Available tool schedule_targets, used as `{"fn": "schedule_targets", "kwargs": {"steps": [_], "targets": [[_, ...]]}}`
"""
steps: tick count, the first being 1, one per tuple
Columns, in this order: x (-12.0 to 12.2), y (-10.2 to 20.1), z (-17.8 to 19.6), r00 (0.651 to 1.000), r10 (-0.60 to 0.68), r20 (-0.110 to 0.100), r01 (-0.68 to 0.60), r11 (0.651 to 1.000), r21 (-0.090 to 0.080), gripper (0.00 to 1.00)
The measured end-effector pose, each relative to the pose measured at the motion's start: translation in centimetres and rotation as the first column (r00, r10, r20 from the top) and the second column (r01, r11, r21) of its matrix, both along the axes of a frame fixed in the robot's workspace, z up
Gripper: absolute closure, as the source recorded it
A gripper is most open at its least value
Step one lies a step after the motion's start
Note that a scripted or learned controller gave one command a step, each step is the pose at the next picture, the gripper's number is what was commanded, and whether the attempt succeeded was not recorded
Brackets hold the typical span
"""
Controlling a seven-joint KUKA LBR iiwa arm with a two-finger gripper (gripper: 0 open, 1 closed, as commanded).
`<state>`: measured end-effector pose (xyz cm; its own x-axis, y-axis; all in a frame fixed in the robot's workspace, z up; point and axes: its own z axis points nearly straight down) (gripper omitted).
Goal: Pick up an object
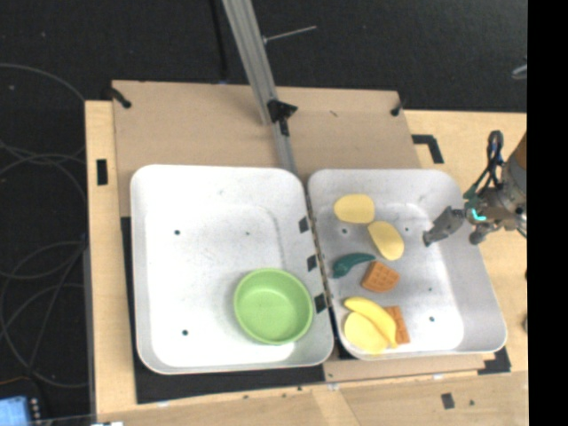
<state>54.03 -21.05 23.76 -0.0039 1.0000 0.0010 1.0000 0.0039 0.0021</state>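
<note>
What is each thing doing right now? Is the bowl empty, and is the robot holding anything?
Green bowl: upright, empty, in the left bin.
Tool: over the right bin's right side, holding nothing.
Yellow pieces: lying loose in the right bin.
Waffle: lying flat.
Teal piece: lying by the divider.

We see two shallow white bins side by side. The left bin (177,211) holds a green bowl (273,304) near its front right corner. The right bin (444,318) holds two pale yellow pieces (354,209) (386,240), a teal piece (352,262), an orange waffle-like piece (380,279) and a yellow banana (370,317) at the front. The gripper (457,224) hangs over that bin's right side, apart from the objects.
</note>
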Motion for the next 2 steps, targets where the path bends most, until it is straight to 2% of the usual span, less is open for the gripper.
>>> {"fn": "schedule_targets", "kwargs": {"steps": [1, 2], "targets": [[-0.3, -0.3, -6.3, 1.000, -0.004, -0.007, 0.004, 1.000, -0.002, 0.00], [-0.6, 0.3, -10.7, 1.000, -0.005, -0.005, 0.005, 1.000, -0.002, 0.00]]}}
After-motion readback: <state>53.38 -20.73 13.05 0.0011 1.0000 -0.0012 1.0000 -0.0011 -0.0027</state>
